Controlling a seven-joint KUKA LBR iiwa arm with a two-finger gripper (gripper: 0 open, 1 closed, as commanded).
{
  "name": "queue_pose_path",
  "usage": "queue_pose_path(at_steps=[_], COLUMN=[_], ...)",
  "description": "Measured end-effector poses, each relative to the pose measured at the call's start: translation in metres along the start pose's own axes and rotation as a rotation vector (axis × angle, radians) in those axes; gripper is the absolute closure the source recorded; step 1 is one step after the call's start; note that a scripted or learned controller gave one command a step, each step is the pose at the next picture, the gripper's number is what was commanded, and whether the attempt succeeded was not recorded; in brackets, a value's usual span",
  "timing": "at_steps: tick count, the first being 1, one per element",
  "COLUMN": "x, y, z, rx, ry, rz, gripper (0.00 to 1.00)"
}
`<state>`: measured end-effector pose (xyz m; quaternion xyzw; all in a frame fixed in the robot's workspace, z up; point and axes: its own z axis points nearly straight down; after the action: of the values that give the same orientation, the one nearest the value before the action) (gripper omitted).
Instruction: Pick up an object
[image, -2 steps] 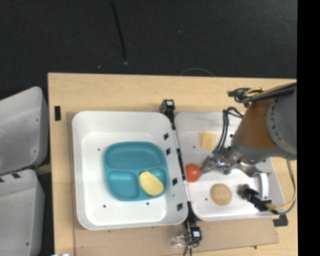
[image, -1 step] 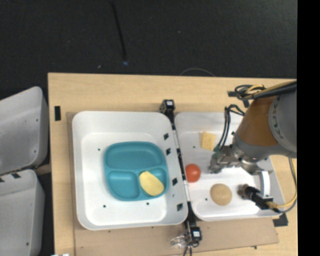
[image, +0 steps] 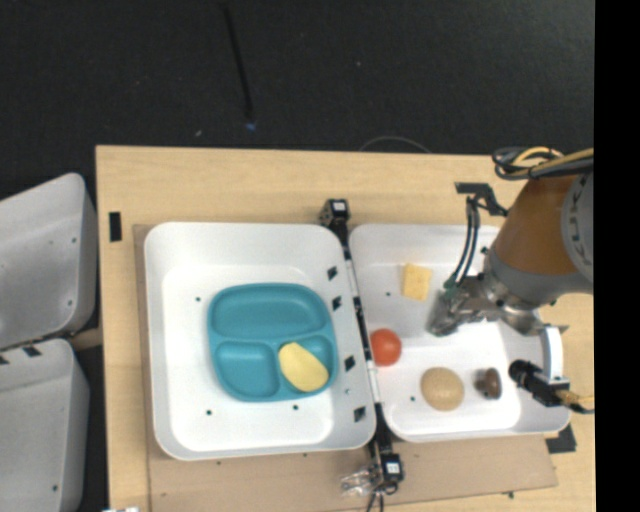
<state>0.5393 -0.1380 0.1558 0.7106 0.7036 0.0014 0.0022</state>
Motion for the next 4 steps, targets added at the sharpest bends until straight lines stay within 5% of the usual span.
queue_pose_path(at_steps=[2,4], x=[0.002,0.114], y=[0.005,-0.001], z=[-0.115,-0.106], rx=[-0.003,0.004], ry=[0.000,0.002], rz=[-0.015,-0.017], gripper=[1.00,1.00])
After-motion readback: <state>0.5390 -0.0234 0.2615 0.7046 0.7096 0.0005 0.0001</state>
